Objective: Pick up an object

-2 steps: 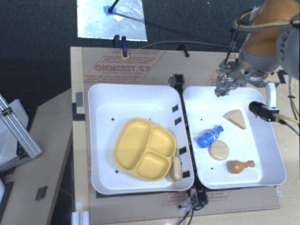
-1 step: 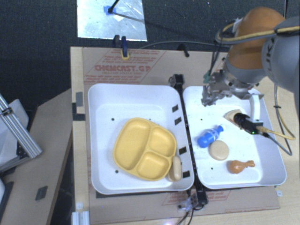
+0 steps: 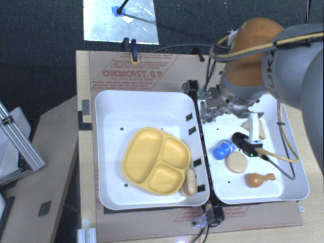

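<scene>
In the right bin [image 3: 288, 186] lie a blue object [image 3: 222, 150], a round tan disc [image 3: 236, 162] and a brown drumstick-shaped piece [image 3: 259, 178]. My gripper [image 3: 209, 113] hangs low over the far left part of this bin, close to the dividing wall. It is up and to the left of the blue object, and I see nothing in its grasp. The grey arm with its orange band [image 3: 250, 44] covers the bin's far end.
The left bin [image 3: 109, 135] holds a yellow divided tray [image 3: 156, 160] with a tan bread-like piece [image 3: 189, 181] against its near right corner. Black clips line the wall between the bins [image 3: 198, 135]. A cardboard sheet [image 3: 131, 72] lies under both bins.
</scene>
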You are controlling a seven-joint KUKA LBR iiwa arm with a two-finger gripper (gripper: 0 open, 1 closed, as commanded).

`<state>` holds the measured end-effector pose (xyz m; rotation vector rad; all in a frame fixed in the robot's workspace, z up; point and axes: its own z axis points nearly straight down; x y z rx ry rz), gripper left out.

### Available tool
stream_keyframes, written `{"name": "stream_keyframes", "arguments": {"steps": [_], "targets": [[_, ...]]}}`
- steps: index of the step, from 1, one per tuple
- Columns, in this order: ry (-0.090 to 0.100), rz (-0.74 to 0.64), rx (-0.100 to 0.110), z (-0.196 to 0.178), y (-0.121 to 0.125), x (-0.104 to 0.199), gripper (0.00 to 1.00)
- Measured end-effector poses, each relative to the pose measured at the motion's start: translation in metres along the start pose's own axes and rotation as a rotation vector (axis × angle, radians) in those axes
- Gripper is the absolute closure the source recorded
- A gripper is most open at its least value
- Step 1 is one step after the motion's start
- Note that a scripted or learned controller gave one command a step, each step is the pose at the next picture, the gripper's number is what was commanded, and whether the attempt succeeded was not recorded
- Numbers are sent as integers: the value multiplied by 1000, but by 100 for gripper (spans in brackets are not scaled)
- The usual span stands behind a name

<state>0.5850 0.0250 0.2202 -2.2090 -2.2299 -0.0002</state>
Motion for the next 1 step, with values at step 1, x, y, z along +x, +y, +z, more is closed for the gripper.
{"name": "stream_keyframes", "arguments": {"steps": [1], "targets": [[0,0,0,1,-35,49,100]]}}
